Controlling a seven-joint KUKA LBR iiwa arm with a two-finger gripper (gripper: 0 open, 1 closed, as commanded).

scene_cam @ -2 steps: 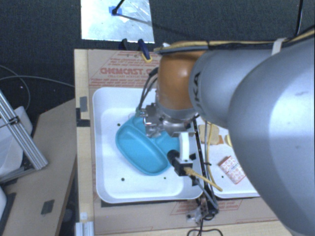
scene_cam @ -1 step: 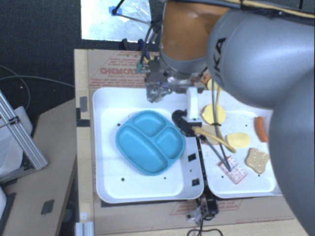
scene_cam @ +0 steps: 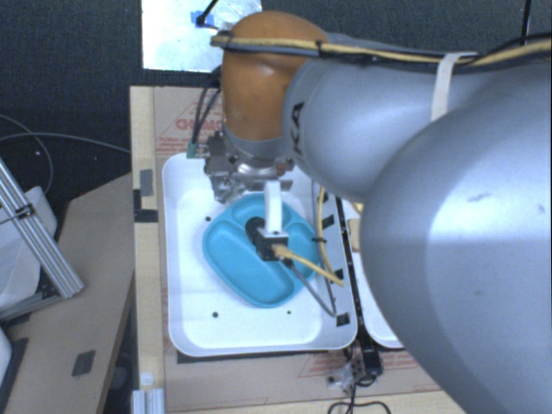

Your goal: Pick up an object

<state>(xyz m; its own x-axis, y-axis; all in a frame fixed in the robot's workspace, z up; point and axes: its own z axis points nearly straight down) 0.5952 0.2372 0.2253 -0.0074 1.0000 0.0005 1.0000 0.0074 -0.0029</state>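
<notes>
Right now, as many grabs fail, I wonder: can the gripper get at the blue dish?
Probably yes: the gripper hangs right over the blue dish in the white bin, with nothing visible between them.

Letters "KA" show on the grey arm [scene_cam: 390,121].
</notes>
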